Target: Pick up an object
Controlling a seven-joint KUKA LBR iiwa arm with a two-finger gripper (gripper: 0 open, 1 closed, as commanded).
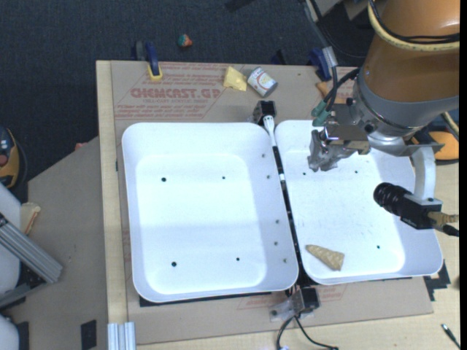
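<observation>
A tan wedge-shaped object (325, 256) lies near the front of the right bin (365, 217). My gripper (319, 163) hangs over the far left part of the same bin, well behind the wedge and apart from it. Its grey fingers point down and look close together, with nothing visible between them. The large orange and grey arm body fills the upper right and hides the far right corner of the bin.
The left bin (204, 210) sits beside the right one, with a black divider strip (281, 188) between them. On the bench behind the bins lie a yellow piece (235, 79) and a small white box (262, 82). A black cylindrical part (398, 201) juts over the right bin.
</observation>
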